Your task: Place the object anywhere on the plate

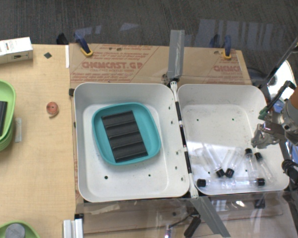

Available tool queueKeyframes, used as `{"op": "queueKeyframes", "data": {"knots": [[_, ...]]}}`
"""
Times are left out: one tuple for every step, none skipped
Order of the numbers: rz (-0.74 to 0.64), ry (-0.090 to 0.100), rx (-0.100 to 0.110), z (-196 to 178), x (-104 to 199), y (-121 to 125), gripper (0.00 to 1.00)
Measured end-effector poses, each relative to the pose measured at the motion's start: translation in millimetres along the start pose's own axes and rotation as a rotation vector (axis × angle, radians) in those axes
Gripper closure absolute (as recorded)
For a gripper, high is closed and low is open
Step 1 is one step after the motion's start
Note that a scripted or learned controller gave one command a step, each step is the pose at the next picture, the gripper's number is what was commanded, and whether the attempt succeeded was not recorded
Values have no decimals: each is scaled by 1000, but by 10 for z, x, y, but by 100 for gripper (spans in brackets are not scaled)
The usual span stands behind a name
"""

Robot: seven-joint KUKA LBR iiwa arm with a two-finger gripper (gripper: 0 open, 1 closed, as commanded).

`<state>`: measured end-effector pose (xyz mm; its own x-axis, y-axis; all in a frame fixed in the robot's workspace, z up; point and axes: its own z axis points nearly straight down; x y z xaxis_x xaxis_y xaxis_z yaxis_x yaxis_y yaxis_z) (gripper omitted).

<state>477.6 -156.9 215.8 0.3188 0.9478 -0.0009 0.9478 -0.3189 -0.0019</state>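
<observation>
Teal plate [126, 133] sits in the left bin [89, 172], tilted a little anticlockwise, with a dark ribbed block [124, 136] lying on it, its long axis running from upper left to lower right. The right bin [213, 103] holds a scatter of clear tubes with black caps [228, 171] gathered along its near edge, most lying roughly across the bin, some slanted. At the right rim of that bin the gripper [264, 133] hangs above the far end of the tubes; whether it is parted or closed cannot be told. Brown cardboard [119, 63] lies behind both bins, held by blue and yellow clamps [83, 43]. Pale wooden bench [35, 172] at left carries a green tray [2, 114], a small reddish disc [51, 108] and a white box [10, 50].
</observation>
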Motion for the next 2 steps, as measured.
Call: {"op": "queueKeyframes", "data": {"knots": [[0,0,0,0,0,0,0],[34,-2,1,-1375,-292,910,0]]}}
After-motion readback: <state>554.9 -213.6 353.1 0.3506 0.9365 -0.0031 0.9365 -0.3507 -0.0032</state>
